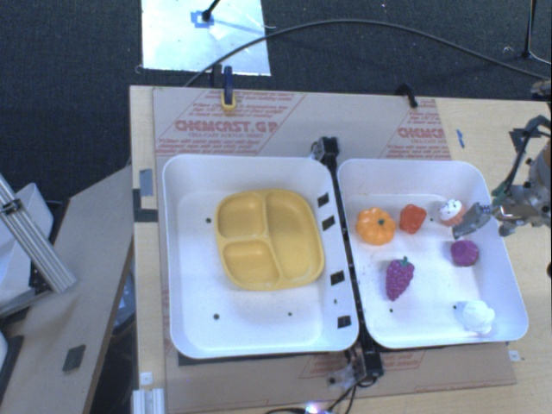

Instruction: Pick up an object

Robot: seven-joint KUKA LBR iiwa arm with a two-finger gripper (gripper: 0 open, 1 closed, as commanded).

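The claw hovers at the right bin's far edge, its state impossible to tell, in the approach step; next it must descend onto the purple toy

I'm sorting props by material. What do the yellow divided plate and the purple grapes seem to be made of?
Yellow divided plate: likely molded plastic, matte to satin; uniform colour, rounded compartment ridges. Purple grapes: probably plastic or rubber toy fruit; even purple, bumpy moulded surface, no clear shine. The view is too coarse to tell hard from soft.
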